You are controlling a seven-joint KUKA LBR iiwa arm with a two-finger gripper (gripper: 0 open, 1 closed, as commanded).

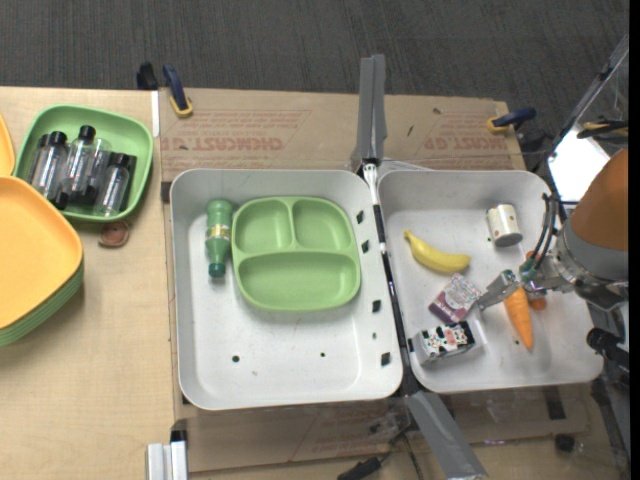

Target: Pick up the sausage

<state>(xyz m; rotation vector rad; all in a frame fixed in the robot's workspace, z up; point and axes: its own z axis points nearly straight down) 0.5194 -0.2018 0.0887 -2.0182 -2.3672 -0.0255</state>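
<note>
Nearest me sits a black-and-white box (447,340); the sausage (538,302), seemingly the reddish bit by the carrot (519,320), lies beside the gripper (503,290), open or closed I cannot tell; crowding may make me grab the carrot

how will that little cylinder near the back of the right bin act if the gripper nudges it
The pale cylinder lies on its side on the smooth floor of the right bin, so it will probably roll rather than slide. It looks small and rigid, likely light. The gripper is nearer the carrot.
</note>
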